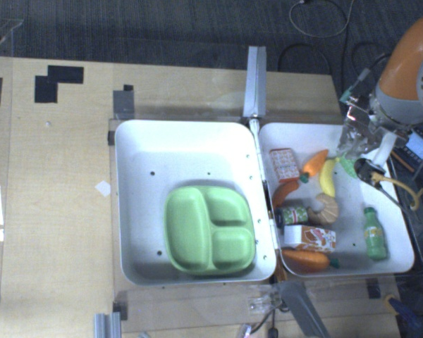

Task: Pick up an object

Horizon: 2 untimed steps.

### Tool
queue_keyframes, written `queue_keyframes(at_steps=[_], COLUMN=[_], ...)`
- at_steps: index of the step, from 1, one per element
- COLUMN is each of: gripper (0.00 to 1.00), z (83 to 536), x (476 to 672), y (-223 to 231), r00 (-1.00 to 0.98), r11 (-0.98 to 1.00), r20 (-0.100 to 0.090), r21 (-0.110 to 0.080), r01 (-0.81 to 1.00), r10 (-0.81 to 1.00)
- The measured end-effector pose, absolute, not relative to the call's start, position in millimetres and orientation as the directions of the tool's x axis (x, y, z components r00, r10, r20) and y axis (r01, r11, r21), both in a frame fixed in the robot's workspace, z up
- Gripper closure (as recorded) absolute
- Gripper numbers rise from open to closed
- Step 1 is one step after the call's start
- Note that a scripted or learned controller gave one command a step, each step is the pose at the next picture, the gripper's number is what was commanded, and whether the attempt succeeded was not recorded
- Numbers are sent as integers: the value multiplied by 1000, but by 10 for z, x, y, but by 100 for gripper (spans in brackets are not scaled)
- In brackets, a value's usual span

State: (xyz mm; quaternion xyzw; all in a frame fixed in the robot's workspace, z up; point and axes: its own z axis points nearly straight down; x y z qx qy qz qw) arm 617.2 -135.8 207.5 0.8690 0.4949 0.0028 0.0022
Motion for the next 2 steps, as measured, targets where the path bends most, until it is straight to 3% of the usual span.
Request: queue_keyframes(at_steps=[2], gripper=[100], z=[2305], x=[6204], y=[-1334], r00=[493], r11=[-493], r20=[4], r21=[14], r01=[870], r10=[870])
